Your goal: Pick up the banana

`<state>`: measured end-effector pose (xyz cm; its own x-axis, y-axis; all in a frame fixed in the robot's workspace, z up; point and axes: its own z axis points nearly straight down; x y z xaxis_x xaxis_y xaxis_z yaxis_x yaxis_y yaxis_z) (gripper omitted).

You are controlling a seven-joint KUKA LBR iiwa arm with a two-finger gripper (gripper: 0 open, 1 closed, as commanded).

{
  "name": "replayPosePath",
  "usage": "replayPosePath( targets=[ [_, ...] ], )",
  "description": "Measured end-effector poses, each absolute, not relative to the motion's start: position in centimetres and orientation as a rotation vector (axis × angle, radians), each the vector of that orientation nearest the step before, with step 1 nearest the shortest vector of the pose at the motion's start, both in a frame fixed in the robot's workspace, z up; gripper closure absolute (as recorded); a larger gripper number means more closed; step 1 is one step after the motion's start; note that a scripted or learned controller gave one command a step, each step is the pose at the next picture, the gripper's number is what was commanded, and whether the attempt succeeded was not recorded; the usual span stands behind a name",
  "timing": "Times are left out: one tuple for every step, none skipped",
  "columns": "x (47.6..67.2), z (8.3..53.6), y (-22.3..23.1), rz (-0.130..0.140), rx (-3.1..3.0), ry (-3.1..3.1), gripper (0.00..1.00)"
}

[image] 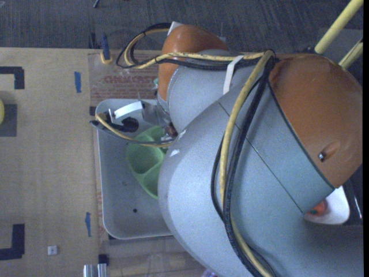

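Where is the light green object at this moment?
In the camera view the light green object lies inside the white bin, left of centre, tucked against the grey arm that covers its right side, just below the yellow cable.

Glossy grey arm, smooth white bin

Grey arm — orange bands; white bin — pale green bowl.

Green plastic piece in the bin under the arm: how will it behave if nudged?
Green piece looks thin-walled and hollow, so probably light and stiff. Its rounded lobes rest on the smooth bin floor; it would likely slide.
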<state>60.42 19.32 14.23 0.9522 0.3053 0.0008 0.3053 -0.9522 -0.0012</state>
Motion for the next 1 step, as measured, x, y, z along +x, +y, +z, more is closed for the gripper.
replayPosePath(
  targets=[
    [60.54,15.23,19.07,-0.002,-3.103,-0.475,1.00]
  ],
)
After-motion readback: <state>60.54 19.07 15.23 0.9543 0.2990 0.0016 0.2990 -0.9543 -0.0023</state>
